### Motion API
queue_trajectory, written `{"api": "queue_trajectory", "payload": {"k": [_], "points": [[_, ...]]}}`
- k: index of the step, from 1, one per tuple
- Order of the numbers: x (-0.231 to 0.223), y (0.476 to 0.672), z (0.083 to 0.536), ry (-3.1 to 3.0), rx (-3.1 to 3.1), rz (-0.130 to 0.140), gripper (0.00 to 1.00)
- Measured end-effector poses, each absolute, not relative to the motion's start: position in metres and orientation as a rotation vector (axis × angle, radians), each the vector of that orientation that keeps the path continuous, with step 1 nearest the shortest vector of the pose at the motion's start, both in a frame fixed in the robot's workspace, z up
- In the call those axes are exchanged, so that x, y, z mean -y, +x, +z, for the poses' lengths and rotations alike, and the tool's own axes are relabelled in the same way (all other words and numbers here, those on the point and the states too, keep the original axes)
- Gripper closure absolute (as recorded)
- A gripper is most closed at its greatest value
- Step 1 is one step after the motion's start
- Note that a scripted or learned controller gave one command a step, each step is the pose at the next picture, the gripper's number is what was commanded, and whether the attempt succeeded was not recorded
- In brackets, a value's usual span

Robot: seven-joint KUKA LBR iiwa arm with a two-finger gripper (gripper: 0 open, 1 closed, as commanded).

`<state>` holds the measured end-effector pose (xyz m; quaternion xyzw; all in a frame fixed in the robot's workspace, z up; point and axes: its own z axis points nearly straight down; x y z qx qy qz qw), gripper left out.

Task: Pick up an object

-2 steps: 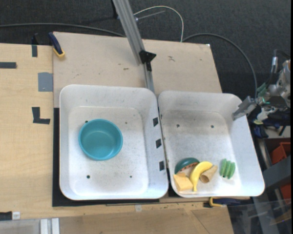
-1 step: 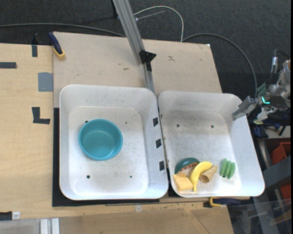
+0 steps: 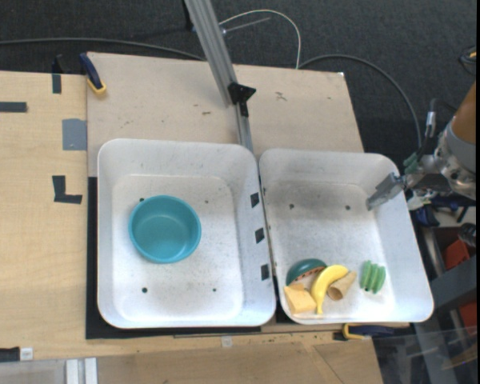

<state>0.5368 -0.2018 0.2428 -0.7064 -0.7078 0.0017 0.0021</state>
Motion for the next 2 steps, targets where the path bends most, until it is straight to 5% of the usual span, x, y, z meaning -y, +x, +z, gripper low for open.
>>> {"api": "queue_trajectory", "payload": {"k": [2], "points": [[0.199, 0.533, 0.136, -2.217, 2.218, 0.007, 0.00]]}}
